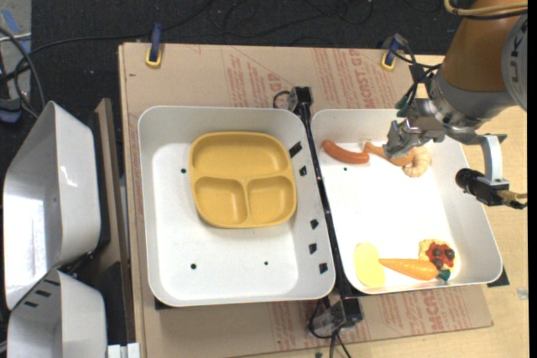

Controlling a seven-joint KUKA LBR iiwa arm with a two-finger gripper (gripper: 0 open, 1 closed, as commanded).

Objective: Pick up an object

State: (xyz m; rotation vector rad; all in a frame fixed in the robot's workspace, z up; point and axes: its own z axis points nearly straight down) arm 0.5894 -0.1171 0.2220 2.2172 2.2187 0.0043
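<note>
Your pincer (406,140) sits low over the right bin (394,205), at its far edge toward the far-right corner. It's right on top of a small cluster there: an orange piece (379,151) poking out on its left and a pale, lumpy toy (417,163), shrimp-like, just beside and below it. You can't tell from this slant whether it's released or clenched, or whether anything sits in it; the wrist body blocks the tips.

Key relation: the nearest candidates lie directly under or touching the pincer, so the coming move looks like close-and-lift rather than travel. The toy hot dog (345,152) lies just left of the cluster, along the same far edge, with its long axis roughly parallel to that edge. If you go for it, you'd shift left and close across the short axis.

Other options are well apart: a carrot (408,267), a yellow disc (367,264) and a red-and-yellow toy (439,253) sit along the near edge of the right bin, the carrot's long axis running along that edge.

The left bin (168,205) carries a yellow divided plate (243,179); that's a poor pick for two fingers, I'd judge.

Risk: crowding at the far wall, so you could nudge the pale toy instead of gripping.
</note>
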